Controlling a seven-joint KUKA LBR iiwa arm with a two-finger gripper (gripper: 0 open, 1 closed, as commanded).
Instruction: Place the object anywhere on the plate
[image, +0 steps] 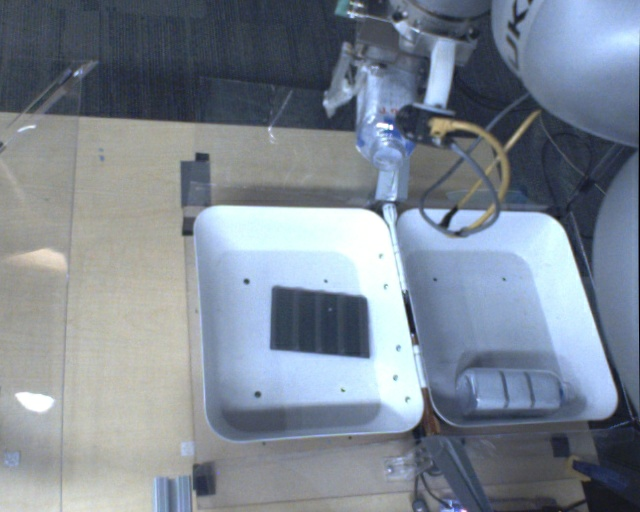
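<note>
Gripper (388, 95) hangs above the far edge of the bench, over the seam where the two bins meet, and its fingers look pinched on the upper part of a clear bottle (379, 128); the view is slanted and cluttered there, so the grip itself is hard to make out sharply. Nearest the camera, in the right bin (560, 260), a grey block (508, 390) with three rounded ridges lies against the near wall, towards that bin's near right corner. Further in, the left bin (225, 300) holds the plate (320, 322), a dark, flat rectangle with ridges running across it, lying about mid-floor and apart from every wall. Beyond both bins comes the bottle, lifted clear of the bench and well apart from the plate: it is see-through plastic with a crumpled, glinting surface, faintly blue in tint, hanging roughly upright with a rounded bluish end pointing down, just above the far corners of the bins. Just beside it to the right, a yellow cable (487, 160) loops down from the wrist over the far part of the right bin. To the left, a clear sheet (40, 250) covers that side of the wooden bench (120, 400).
</note>
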